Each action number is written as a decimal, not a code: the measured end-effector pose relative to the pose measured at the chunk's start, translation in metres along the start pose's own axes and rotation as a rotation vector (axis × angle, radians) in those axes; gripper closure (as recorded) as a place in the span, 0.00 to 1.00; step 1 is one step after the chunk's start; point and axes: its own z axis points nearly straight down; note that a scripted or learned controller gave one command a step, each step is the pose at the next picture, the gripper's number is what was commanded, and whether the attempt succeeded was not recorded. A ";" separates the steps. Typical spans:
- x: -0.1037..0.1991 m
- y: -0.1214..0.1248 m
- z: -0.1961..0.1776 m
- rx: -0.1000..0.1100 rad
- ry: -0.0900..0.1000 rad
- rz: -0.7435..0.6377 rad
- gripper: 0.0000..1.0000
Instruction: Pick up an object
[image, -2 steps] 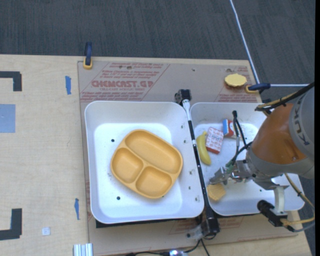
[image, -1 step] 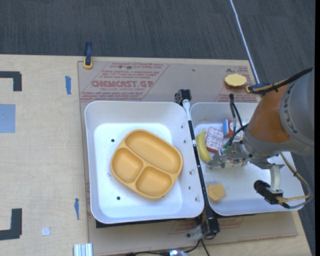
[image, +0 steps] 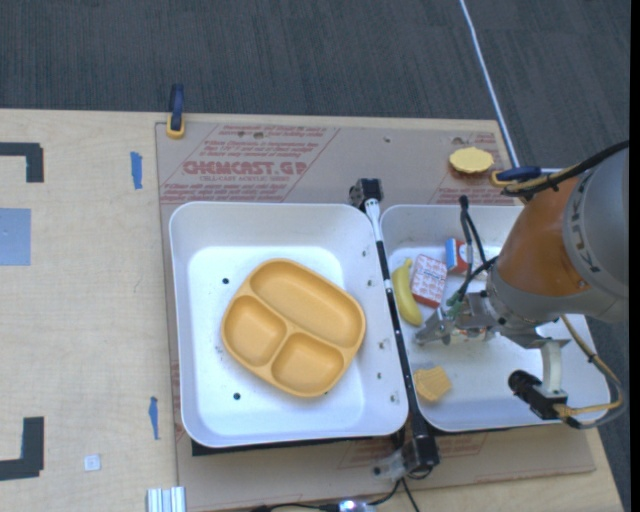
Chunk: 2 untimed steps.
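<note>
1. Nearest the camera, at the bench's lower edge, a black clamp (image: 420, 455) sits at the seam between the two bins, apparently pinning them in place so they do not slide.
2. Just above the clamp, in the right bin (image: 480, 412), lies a small yellow-orange wedge (image: 432, 384), loose on the floor near the bin's left wall.
3. Left of that wall, the left bin (image: 190, 300) holds an orange three-compartment plate (image: 292, 327), lying flat and slightly turned.
4. Above the wedge, the gripper (image: 432, 331) hangs low inside the right bin; its metal fingers look slightly spread, and I see nothing between them.
5. Just beyond the fingertips, a banana (image: 404, 294) lies along the left wall, with a red-and-white packet (image: 429, 279) just beside it; either is probably the pick target, being closest to the tips.
6. The arm (image: 560, 250) enters from the right, its orange band above the wrist, bent down and pointing leftward toward the banana.
7. Farthest from the clamp, a yellow disc (image: 471, 160) rests on the cardboard sheet beyond the bins.
</note>
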 end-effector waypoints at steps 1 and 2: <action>-0.001 -0.017 0.000 0.000 0.000 0.000 0.00; 0.002 0.036 0.000 0.000 0.000 -0.001 0.00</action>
